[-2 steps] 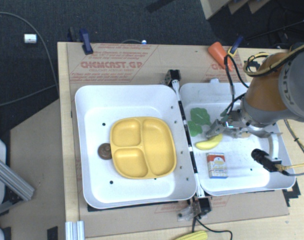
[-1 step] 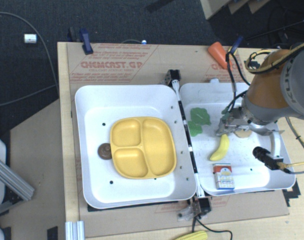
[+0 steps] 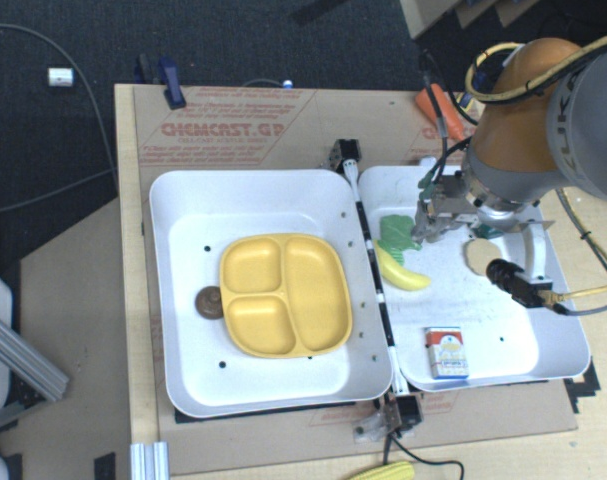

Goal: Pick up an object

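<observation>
In the right bin (image 3: 543,353) lie a yellow banana (image 3: 400,272), a green object (image 3: 396,233) just behind it, and a small red, white and blue box (image 3: 447,353) near the front wall. My gripper (image 3: 430,220) hangs low over the bin's back left part, right beside the green object's right edge and above the banana. The arm's wrist covers most of the fingers. Nothing shows between them. The left bin (image 3: 183,268) holds a yellow divided plate (image 3: 284,294) and a small brown round object (image 3: 209,302) at the plate's left edge.
A black clamp (image 3: 345,154) sits at the back where the two bins meet. Cables and a black fitting (image 3: 518,283) hang from the arm over the right bin. An orange tool (image 3: 439,111) lies on the bench behind the right bin.
</observation>
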`<move>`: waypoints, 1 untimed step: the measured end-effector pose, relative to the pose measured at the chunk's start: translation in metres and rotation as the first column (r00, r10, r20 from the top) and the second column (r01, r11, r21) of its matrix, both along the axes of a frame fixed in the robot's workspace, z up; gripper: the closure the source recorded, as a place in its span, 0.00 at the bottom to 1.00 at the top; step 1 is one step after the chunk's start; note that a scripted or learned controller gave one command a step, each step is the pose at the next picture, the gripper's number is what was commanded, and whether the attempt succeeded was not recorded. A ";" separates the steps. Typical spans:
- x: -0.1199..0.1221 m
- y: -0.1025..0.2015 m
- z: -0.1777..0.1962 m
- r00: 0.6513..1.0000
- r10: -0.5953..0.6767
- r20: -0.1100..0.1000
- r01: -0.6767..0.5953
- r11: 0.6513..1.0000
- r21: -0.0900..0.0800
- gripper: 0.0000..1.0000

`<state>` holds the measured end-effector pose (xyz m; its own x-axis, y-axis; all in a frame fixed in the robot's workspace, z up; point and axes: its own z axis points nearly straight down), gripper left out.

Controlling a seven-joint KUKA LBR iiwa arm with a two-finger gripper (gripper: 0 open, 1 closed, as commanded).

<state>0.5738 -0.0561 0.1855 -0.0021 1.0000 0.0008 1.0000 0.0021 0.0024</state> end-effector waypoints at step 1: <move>-0.001 -0.001 -0.001 1.000 -0.002 -0.002 0.002 1.000 -0.001 0.00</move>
